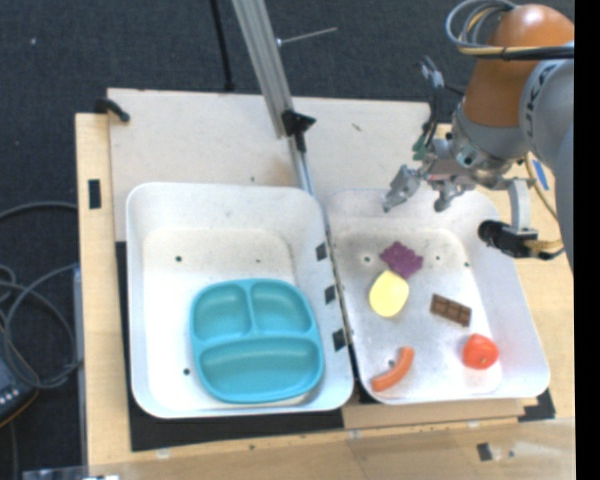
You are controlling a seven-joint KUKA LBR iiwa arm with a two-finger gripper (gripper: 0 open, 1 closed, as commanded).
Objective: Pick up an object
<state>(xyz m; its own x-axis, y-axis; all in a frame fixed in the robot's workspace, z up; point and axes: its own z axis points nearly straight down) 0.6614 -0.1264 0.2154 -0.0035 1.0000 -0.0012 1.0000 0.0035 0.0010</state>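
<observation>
Jaws are standing apart w/ nothing between them: we're seeing the gripper hanging over the far edge of the right bin, both fingers spread and apart from every obj. below. The arm is reaching in from the right, orange band up top.

We're seeing five objs lying in the right bin: a purple piece, a yellow lemon-like shape just beside it, a brown bar, a red tomato-like ball and an orange sausage shape near the front rim.

The left bin is holding a teal divided plate. Both bins are sitting side by side on a pale wood bench; a metal pole is slanting over its back. Dark carpet is surrounding the bench, w/ cables lying at the left.
</observation>
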